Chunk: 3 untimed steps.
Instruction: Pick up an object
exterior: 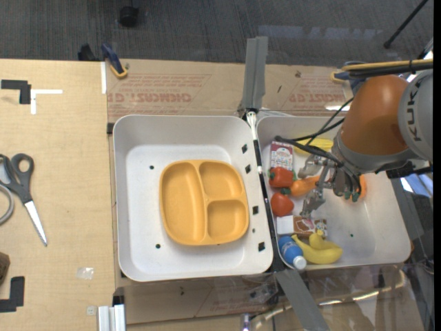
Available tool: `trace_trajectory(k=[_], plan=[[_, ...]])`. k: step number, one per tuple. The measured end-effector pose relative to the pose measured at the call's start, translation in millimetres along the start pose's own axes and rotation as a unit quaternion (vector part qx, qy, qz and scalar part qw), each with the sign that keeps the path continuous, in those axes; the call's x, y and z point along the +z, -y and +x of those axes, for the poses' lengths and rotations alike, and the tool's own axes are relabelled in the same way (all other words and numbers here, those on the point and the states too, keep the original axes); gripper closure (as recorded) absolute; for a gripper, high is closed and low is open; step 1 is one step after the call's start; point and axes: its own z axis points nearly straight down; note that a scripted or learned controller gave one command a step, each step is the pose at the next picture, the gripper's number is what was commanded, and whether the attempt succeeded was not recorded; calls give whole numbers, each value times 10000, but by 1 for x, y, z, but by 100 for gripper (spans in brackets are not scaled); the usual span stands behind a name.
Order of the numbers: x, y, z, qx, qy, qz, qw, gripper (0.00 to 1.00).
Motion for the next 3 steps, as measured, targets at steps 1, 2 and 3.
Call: trace_trajectory(k=[1, 2, 3], plan=[[8, -8, -14, 650, -56, 34, 9979, 0], [-3, -10, -15, 632, -38, 24, 9980, 100], [-62, 49, -14, -805, -76, -2, 9967, 100]])
